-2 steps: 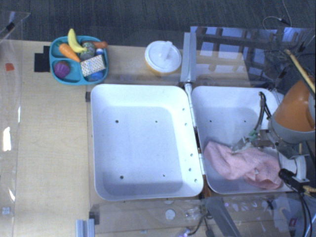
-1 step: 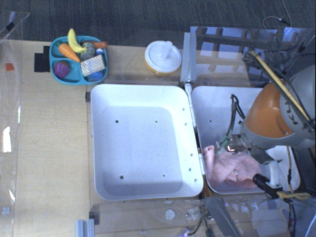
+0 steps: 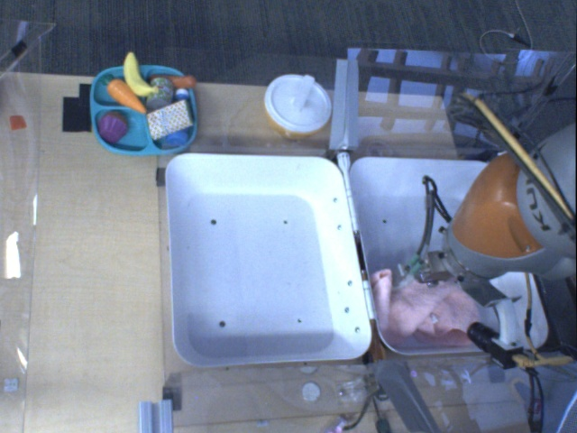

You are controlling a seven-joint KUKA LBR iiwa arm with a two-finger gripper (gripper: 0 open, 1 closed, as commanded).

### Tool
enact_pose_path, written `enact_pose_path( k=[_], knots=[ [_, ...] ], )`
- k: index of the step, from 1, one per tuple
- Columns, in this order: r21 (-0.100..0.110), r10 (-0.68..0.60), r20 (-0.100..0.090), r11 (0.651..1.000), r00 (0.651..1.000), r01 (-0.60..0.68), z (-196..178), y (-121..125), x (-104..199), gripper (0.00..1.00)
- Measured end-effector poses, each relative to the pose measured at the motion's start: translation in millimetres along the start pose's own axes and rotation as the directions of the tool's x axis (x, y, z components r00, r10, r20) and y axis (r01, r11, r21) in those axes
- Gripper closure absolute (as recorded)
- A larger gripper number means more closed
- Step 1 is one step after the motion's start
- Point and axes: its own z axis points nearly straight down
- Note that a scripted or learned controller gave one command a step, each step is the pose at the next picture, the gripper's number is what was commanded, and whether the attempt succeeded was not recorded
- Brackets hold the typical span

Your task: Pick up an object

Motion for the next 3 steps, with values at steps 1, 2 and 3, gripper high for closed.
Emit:
enact_pose_path(
  k=[1,2,3],
  knots=[
    [-0.007,-0.002,0.003,1.000,1.000,0.002,-12,3,0,1.00],
    [0.019,-0.193,-0.007,0.981,0.981,0.193,-58,62,-46,1.00],
    [0.018,-0.194,-0.007,0.981,0.981,0.194,-58,63,-46,0.00]
  ],
)
